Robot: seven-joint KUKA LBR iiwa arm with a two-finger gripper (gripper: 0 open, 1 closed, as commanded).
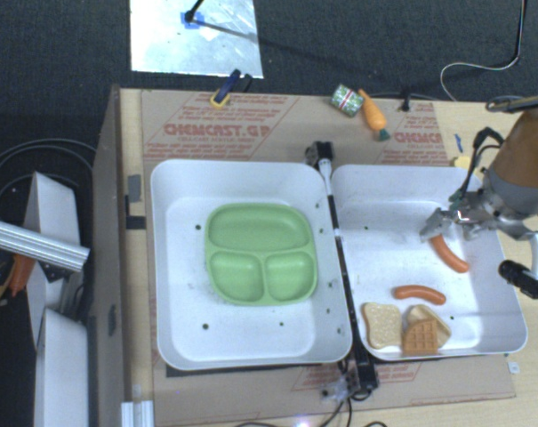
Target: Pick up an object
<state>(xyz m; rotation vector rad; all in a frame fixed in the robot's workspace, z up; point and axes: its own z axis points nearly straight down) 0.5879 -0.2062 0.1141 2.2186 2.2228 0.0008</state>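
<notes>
The left bin [175, 265] holds a green divided plate [261, 253] with bare floor all round. The right bin [491, 327] carries toast [382, 324] and a waffle [422, 334] against its near rim, one sausage [419, 294] mid-floor, and another sausage [450, 253] touching the gripper [448, 224], whose grip I cannot tell. The arm [526, 163] leans in over the right rim.

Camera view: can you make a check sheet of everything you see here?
Surface: cardboard-topped bench with left bin and right bin.
Job's things: two toy sausages, bread slice, waffle in right bin.
Clutter: green divided plate in left bin; toy carrot and small can on bench.
Grippers: gripper above upper sausage's end; grasp unclear.
Cables: black cables left, thin cable upper right.
Surroundings: dark carpet, foil sheet.
</notes>
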